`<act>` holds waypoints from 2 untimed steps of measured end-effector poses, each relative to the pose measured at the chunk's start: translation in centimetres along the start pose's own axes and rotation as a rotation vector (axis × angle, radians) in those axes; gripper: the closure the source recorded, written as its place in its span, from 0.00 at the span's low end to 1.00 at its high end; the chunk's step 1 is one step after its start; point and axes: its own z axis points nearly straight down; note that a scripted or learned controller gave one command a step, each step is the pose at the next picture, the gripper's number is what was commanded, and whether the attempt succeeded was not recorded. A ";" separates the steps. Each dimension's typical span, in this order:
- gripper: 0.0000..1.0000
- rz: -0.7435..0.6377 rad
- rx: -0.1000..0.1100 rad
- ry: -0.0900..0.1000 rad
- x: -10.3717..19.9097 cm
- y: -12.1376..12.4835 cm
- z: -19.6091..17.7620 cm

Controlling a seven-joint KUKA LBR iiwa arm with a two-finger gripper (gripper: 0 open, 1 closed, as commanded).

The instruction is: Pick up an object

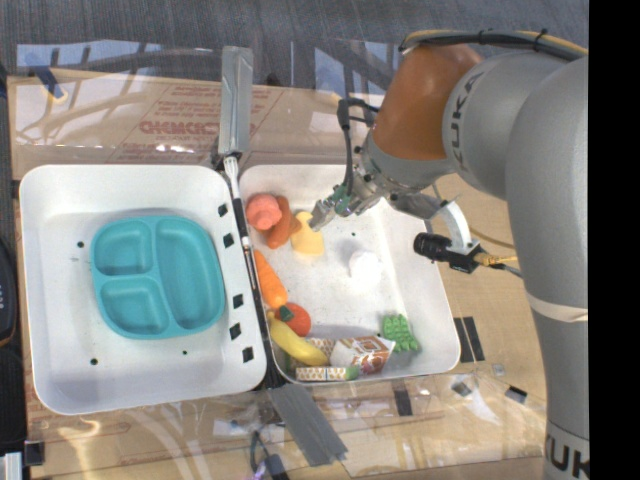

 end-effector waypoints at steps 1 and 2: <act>1.00 0.223 0.002 0.001 0.5 4.2 -1.3; 0.00 0.223 0.003 0.001 0.5 4.2 -1.3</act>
